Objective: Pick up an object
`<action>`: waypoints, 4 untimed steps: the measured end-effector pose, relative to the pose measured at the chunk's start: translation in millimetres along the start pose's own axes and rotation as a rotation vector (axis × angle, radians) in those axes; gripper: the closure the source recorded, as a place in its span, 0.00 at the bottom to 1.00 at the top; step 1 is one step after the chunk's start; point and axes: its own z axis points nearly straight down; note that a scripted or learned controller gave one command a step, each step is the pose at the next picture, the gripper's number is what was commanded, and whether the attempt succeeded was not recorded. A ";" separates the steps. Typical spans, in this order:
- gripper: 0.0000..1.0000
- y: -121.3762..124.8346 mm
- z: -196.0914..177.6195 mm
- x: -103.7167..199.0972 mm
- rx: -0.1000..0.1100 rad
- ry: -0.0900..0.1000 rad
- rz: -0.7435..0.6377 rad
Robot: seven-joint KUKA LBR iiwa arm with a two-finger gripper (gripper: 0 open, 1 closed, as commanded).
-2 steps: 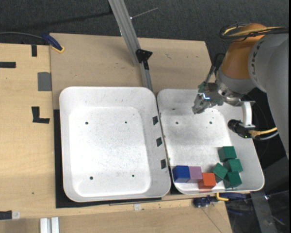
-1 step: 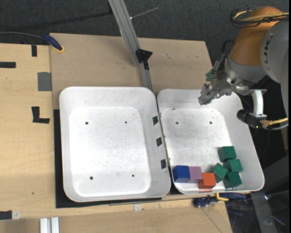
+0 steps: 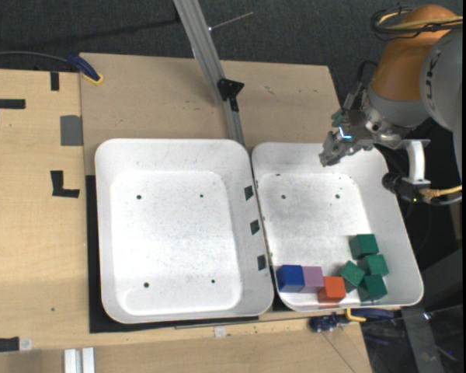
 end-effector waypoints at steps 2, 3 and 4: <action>1.00 7.9 -19.8 114.0 0.000 0.002 -0.007; 1.00 21.9 -22.6 167.1 0.000 0.001 -0.006; 1.00 17.0 -20.8 229.7 0.001 0.001 -0.006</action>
